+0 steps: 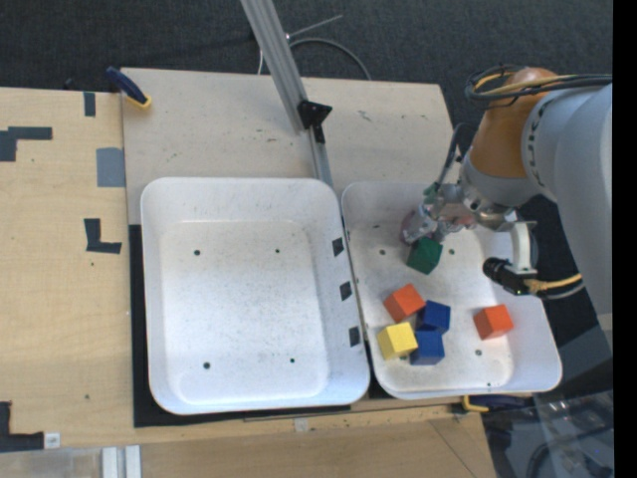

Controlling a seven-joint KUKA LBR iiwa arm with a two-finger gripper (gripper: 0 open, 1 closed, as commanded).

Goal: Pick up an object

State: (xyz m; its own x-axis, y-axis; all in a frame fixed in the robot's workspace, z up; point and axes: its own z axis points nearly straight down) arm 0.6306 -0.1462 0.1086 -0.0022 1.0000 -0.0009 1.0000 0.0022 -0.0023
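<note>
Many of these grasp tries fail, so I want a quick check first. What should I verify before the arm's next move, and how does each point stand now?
1. Tool in the right bin: ok.
2. Tool directly over the green block: ok.
3. Green block between the fingers: cannot tell.
4. Green block apart from the orange block: ok.
5. Blue blocks and yellow block away from the tool: ok.
6. Red block away from the tool: ok.
</note>
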